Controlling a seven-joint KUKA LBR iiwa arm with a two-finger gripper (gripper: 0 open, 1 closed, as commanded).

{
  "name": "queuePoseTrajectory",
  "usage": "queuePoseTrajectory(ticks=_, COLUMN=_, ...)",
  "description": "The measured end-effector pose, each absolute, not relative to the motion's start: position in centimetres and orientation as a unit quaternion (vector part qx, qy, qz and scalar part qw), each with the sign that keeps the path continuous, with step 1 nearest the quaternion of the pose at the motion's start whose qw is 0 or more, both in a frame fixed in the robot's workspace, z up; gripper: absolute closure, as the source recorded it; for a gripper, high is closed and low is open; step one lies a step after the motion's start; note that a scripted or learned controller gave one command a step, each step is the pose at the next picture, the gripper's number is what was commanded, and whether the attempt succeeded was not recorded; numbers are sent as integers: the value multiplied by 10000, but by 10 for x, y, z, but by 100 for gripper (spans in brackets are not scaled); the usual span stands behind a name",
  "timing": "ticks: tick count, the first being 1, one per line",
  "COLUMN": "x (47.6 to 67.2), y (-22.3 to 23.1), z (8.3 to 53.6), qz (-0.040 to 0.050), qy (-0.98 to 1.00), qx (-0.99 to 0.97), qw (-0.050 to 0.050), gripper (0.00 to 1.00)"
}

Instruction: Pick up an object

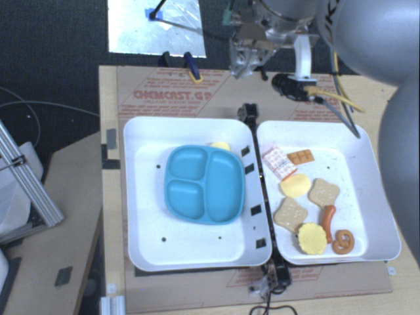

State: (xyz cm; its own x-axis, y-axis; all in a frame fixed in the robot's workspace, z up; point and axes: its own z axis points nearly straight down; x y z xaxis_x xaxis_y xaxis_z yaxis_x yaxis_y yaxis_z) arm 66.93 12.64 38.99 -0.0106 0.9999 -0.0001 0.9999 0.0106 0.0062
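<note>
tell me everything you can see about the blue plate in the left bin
The blue plate is a rounded-square divided tray that looks like smooth plastic, with three compartments: two smaller ones on its left side and one long one on its right. It lies flat, open side up, on the floor of the left bin, nearer the bin's right wall. A small yellow item peeks out at its far edge.

Toy foods lying flat in the right bin [367, 151]: wrapped candy [279, 163], cracker [300, 157], two bread slices [323, 192], yellow rounds [296, 186], sausage [327, 223], pretzel [342, 241].
</note>
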Motion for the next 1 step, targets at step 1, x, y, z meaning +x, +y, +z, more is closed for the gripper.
queuePoseTrajectory(ticks=1, x=668, y=182, z=515, qz=69, qy=7102, qx=7040, qw=31, gripper=100)
